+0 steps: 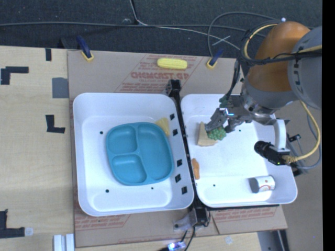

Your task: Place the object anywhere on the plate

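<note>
Green knobbly toy (216,134), broccoli-like, sitting in right bin (230,192) beside tan wedge (204,135). Gripper (220,125) hovering just over it; grip state impossible to judge. Looking light, bumpy; pinching across crown seems best. Blue plate (139,153) waiting in left bin (89,140).

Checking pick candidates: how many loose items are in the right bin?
4. Tan wedge and green piece near the pincer, orange piece at the left wall, white-grey item bottom right. The arm may hide more.
</note>
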{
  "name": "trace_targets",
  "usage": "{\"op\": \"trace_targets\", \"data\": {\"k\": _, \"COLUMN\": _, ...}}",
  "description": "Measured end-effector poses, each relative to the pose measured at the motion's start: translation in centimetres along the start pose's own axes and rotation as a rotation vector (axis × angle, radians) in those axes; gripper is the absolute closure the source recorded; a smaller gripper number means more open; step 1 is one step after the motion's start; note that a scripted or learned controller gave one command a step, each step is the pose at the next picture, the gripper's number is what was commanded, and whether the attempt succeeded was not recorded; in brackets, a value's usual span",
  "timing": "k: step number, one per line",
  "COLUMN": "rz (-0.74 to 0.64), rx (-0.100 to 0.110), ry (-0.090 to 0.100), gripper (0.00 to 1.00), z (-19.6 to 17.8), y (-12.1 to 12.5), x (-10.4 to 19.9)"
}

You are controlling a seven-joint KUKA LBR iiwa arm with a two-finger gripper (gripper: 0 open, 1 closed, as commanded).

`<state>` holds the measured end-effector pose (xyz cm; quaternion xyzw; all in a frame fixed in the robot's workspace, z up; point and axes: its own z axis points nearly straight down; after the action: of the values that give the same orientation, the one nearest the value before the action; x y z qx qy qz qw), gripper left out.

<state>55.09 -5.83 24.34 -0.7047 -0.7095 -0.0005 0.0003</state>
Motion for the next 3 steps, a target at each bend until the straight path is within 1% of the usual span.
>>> {"op": "trace_targets", "data": {"k": 1, "rz": 0.0, "rx": 0.001, "ry": 0.001, "gripper": 1.0, "z": -0.3, "y": 1.6, "x": 5.5}}
{"op": "trace_targets", "data": {"k": 2, "rz": 0.0, "rx": 0.002, "ry": 0.0, "gripper": 1.0, "z": -0.6, "y": 2.0, "x": 10.5}}
{"op": "trace_targets", "data": {"k": 3, "rz": 0.0, "rx": 0.002, "ry": -0.001, "gripper": 1.0, "z": 0.8, "y": 3.5, "x": 16.3}}
